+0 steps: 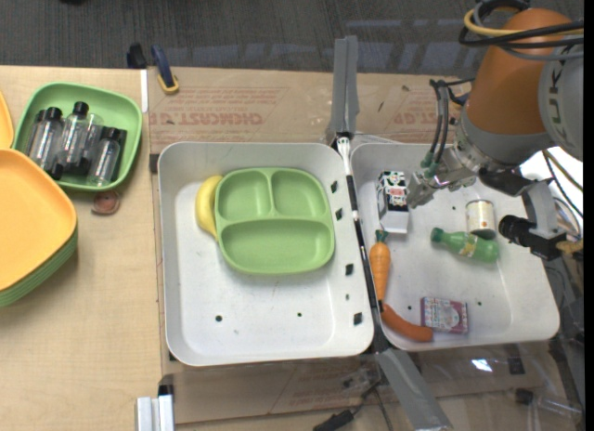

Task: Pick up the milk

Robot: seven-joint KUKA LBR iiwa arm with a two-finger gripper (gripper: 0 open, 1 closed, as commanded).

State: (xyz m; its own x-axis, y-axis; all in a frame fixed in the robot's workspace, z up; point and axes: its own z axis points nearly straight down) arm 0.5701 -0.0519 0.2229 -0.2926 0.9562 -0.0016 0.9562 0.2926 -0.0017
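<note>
In right bin (534, 313), small cow-print milk (394, 200), lying flat

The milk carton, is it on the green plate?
No, the milk carton lies in the right bin, while the green plate sits in the left bin.

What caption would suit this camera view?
Gripper hovers beside the milk in the right bin.

Left bin (186, 262) contains a green divided plate (274, 218) partly covering a banana (205, 204). Right bin (520, 308) contains a carrot (380, 265) and a green bottle (466, 244).
</note>
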